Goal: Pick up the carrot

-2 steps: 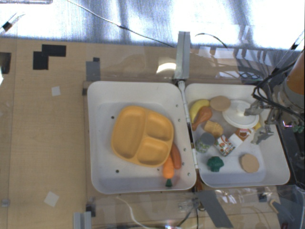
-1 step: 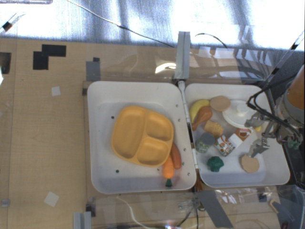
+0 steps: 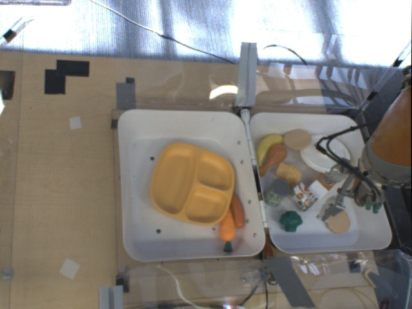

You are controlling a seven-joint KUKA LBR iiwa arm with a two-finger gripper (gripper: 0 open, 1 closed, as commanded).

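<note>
- The worktop (image 3: 58,192) is pale wood and carries two shallow white bins side by side
- The left bin (image 3: 138,237) holds the yellow tray (image 3: 192,183), a three-compartment dish lying a little turned in the middle of that bin; every place below is given from this tray
- The right bin (image 3: 370,240) lies just beyond the tray's right side, past the divider where the two bins meet
- The arm (image 3: 389,137), grey with an orange band, reaches in well to the right of the tray, over the far side of the right bin
- The pincer (image 3: 335,206) hangs low to the right of the tray, above a round tan disc (image 3: 338,222) on the right bin's floor; whether its fingers are apart or closed I cannot tell, and nothing can be seen gripped between them
- The carrot (image 3: 227,228) lies in the left bin just beside the tray's lower right corner, its green top pointing toward the near wall, well apart from the pincer
- A reddish sausage (image 3: 237,211) lies against the tray's right edge, touching the carrot
- A green broccoli piece (image 3: 291,221) sits to the right of the tray, in the right bin
</note>
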